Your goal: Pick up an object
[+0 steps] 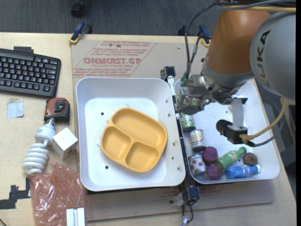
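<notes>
The arm's bulk hides much of the right bin (263, 171). The gripper (192, 102) hangs over a small can (187, 122); whether it's open, can't tell

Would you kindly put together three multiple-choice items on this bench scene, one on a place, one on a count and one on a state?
1. Where does the yellow tray lie?
A. in the left bin
B. in the right bin
C. on the keyboard

2. How many compartments does the yellow tray have?
A. two
B. three
C. five

3. How does the blue bottle rest?
A. standing upright
B. lying on its side
C. hanging from the arm

Answers:
1. A, since the tray sits inside the left bin, while the small items crowd the right bin.
2. B, as one long section and two smaller ones show.
3. B, as it lies lengthwise along the right bin's near wall, beside the green bottle.
</notes>
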### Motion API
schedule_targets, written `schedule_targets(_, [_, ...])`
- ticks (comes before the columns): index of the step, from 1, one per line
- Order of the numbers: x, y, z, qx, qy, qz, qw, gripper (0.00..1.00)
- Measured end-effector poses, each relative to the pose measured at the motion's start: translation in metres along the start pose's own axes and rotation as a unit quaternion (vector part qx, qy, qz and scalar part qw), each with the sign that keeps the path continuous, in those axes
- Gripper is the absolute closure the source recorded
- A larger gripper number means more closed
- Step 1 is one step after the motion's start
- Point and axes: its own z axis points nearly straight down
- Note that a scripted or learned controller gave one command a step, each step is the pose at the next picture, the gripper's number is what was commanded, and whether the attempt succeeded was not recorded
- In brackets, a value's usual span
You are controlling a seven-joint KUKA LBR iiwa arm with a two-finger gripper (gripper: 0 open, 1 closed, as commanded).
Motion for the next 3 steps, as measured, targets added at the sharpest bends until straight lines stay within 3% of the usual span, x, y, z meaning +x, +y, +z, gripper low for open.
schedule_targets(2, [-0.023,-0.043,0.0,0.0,0.0,0.002,1.0,1.0])
schedule_targets(3, [-0.032,-0.041,0.002,0.0,0.0,0.001,1.0,1.0])
